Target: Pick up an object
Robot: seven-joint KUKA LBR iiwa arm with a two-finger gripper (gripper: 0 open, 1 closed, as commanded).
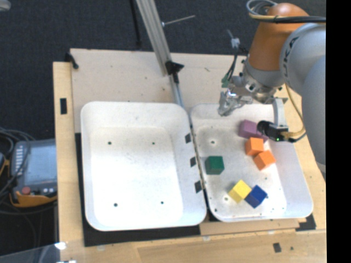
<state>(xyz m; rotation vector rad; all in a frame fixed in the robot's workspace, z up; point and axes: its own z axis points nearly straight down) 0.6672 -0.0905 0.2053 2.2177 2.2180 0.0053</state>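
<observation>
From above, the bench holds two white bins side by side. The left bin (134, 163) has nothing in it. The right bin (296, 201) has all the blocks, so that is where the arm has to go.

The gripper (227, 107) hangs over the far left corner of the right bin, just past its far rim. It has no block in it. How far it is open cannot be told, because it looks small and blurry from up here.

The blocks lie apart from the gripper. A purple block (249, 129) is the nearest one to it, a little to its right. Just nearer than that sit two orange blocks (259, 152), touching each other. A green block (214, 165) sits alone, close to the left wall of the right bin. A yellow block (239, 191) and a blue block (256, 196) touch each other near the front.

I think the pick has not begun yet. The green block looks the easiest to grab, since nothing is pressed against it. The blocks that touch could get bumped.
</observation>
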